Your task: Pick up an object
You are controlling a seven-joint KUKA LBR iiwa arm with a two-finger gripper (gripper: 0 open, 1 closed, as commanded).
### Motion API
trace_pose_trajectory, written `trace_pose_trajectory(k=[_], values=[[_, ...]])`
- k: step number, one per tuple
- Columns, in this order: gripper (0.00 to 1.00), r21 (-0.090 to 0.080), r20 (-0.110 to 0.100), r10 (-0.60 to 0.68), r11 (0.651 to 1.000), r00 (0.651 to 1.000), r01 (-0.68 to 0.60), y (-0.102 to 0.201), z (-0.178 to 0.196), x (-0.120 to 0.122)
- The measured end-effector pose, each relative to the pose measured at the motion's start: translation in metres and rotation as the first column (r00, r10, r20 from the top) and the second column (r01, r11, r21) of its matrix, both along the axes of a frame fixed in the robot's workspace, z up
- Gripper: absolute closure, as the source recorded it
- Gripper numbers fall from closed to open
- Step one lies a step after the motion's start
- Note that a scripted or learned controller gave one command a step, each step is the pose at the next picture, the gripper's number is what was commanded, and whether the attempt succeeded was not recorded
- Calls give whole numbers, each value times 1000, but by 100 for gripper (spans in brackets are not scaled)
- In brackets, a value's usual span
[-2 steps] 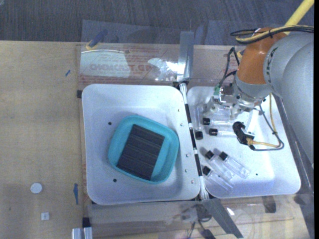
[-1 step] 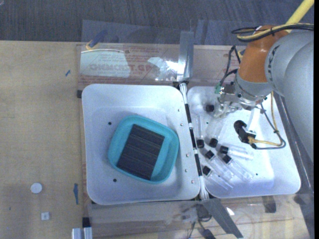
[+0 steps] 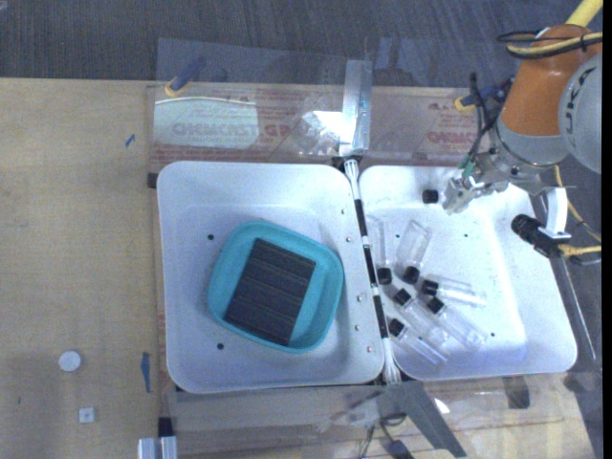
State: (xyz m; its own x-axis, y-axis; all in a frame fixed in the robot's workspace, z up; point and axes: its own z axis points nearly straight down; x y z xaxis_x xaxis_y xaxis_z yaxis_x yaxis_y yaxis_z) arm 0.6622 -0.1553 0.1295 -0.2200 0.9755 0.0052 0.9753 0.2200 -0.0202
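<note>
Wooden table [image 3: 76, 256] underneath, dark carpet beyond, and two white bins sitting side by side. Left bin [image 3: 191, 199] holds a teal tray [image 3: 325, 299] with a dark ribbed block [image 3: 273, 290] lying in it. Right bin [image 3: 535, 347] is where the action is: a scatter of clear vials with black caps [image 3: 426, 299] spread from the dividing wall toward the middle, plus one loose black cap [image 3: 430, 196] up near the far rim.

And there's the arm [image 3: 540, 94], orange band showing, reaching in at the far right corner of the right bin. The tool [image 3: 466, 191] hangs low over bare bin floor, just beside that loose cap and well apart from the vial cluster. Open or closed? Cannot tell from this angle, and nothing is visibly held.

Best play, in my judgement: pick one vial at the cluster's edge, away from the wall, line up across its narrow body, and descend straight. Clear plastic is slippery and round, so an off-centre squeeze could squirt it sideways.
</note>
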Motion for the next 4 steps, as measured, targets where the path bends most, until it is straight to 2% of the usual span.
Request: trace_pose_trajectory(k=[1,2,3,4], values=[[100,0,21,605,796,796,-605,-26,-18,-24],[100,-2,22,301,954,953,-301,-45,50,-60],[100,-3,22,345,938,938,-345,-68,173,6],[100,-2,22,525,851,851,-525,-68,127,-21]])
